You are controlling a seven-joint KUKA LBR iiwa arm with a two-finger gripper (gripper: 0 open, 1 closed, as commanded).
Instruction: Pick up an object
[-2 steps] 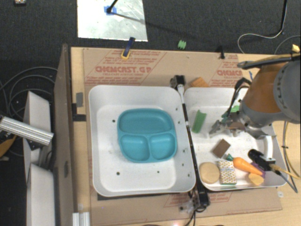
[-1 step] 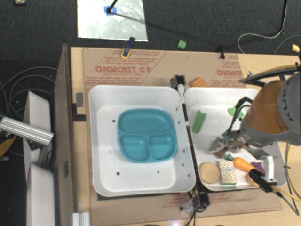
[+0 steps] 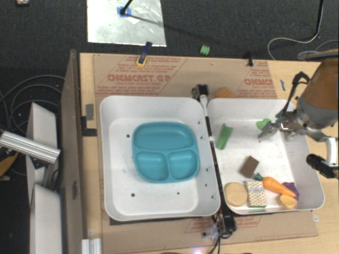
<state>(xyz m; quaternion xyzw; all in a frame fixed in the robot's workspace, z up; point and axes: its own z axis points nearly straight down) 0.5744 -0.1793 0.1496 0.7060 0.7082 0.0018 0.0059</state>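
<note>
- Hovering over the upper right part of the right bin [image 3: 312, 194], the claw [image 3: 268, 130] points leftward from the arm [image 3: 320, 97], which enters from the right edge of the view.
- Just at the claw's tip sits a small green piece [image 3: 263, 124]; whether it lies between the fingers or only beside them on the bin floor I cannot tell, and I cannot tell either whether the claw is spread or pressed together, since the tips blur into dark metal.
- Taking the claw as landmark, the likeliest other targets lie as follows: a green oblong block [image 3: 224, 136] to its left, long axis running near vertical in the view with a slight tilt; a brown block [image 3: 249, 166] below and a little left; further below, near the bin's lower wall, a round tan disc [image 3: 236, 193], a patterned cracker-like packet [image 3: 256, 194], an orange carrot [image 3: 278, 186] lying slantwise, a purple item [image 3: 291, 187] and a yellow piece [image 3: 288, 201], all crowded and touching one another.
- My judgement: the small green piece is nearest, so the coming move turns on whether it sits squarely under the fingertips.
- Hidden or hard to read: the wrist covers the bin's upper right corner, the purple item is mostly behind the carrot, and the small green piece is too small to name.
- Left of the claw, well apart, the left bin [image 3: 114, 120] carries a blue divided tray [image 3: 165, 151]; both bins rest on the counter [image 3: 175, 73].
</note>
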